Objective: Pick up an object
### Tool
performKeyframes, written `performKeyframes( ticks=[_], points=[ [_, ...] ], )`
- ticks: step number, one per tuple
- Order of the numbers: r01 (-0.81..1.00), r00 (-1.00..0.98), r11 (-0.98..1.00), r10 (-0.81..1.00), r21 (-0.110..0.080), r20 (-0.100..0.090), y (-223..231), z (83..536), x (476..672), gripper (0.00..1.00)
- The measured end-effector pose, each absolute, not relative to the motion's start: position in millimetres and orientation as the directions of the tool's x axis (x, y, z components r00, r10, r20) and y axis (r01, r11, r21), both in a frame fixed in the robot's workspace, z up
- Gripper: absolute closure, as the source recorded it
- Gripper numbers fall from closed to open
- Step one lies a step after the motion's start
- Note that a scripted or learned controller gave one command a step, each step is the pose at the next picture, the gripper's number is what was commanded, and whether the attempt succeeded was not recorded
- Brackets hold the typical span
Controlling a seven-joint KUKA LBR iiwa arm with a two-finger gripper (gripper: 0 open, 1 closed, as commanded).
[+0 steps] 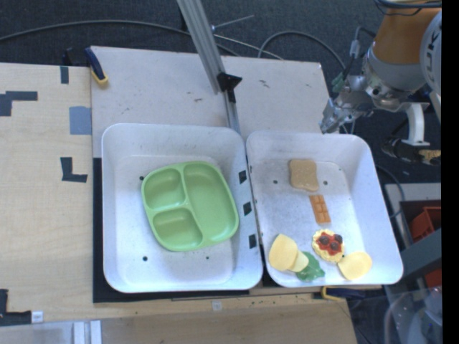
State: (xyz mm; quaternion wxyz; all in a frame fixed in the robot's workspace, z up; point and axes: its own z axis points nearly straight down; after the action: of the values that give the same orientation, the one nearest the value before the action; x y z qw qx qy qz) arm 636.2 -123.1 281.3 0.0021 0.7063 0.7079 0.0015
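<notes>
Jaws (337, 118): hovering past right bin's (373, 192) far rim, state unclear. Toast (304, 174), wafer (320, 208), tart (329, 244) lying inside; green plate (189, 206) sitting in left bin (115, 192).

A light wooden bench top (36, 213) fills the left side. A paler grey board (186, 92) lies on it, just behind the two white bins (111, 192). Left of the bins, bits of dark tape (72, 169) stick to the wood. A silver metal pole (201, 31) leans up from behind the bins. Past the board, the floor (107, 6) is dark, with thin black cables (287, 38) lying across it.
</notes>
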Motion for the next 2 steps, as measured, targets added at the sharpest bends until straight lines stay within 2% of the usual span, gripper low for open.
performKeyframes(
  ticks=[1,2],
  points=[
    [1.000,-0.004,0.004,1.000,-0.002,0.000,-81,269,625.6,1.00],
    [1.000,-0.006,0.006,1.000,-0.003,0.001,-30,263,597.1,1.00]
  ],
)
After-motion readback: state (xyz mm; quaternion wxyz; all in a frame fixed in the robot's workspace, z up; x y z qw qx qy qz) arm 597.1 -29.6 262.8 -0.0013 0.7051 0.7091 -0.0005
